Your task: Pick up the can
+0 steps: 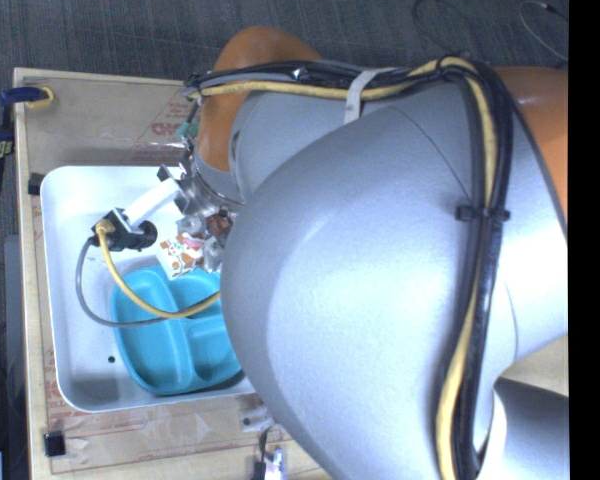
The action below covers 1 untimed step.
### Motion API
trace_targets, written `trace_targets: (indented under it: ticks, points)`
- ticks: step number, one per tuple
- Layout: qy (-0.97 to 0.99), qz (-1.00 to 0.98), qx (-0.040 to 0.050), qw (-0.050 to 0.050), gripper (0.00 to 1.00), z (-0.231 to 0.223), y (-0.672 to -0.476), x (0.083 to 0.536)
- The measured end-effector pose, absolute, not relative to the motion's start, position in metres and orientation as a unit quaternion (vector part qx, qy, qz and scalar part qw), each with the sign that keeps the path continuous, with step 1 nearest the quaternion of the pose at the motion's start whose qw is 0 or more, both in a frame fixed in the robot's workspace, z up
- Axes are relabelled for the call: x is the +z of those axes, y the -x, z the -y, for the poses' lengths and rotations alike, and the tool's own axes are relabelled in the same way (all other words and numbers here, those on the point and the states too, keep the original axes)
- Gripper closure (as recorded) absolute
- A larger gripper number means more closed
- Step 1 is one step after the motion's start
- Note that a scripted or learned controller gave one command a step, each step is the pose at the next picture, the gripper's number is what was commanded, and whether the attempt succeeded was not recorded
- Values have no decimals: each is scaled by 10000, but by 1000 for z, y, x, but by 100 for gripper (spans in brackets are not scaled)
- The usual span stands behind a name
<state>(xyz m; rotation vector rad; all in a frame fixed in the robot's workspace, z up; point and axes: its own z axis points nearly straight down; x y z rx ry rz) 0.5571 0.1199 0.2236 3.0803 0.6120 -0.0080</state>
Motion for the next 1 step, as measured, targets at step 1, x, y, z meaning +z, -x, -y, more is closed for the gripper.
trace_targets:
  ticks: [1]
  points:
    - [-9845,-1756,-20,5,100,-172,-529,229]
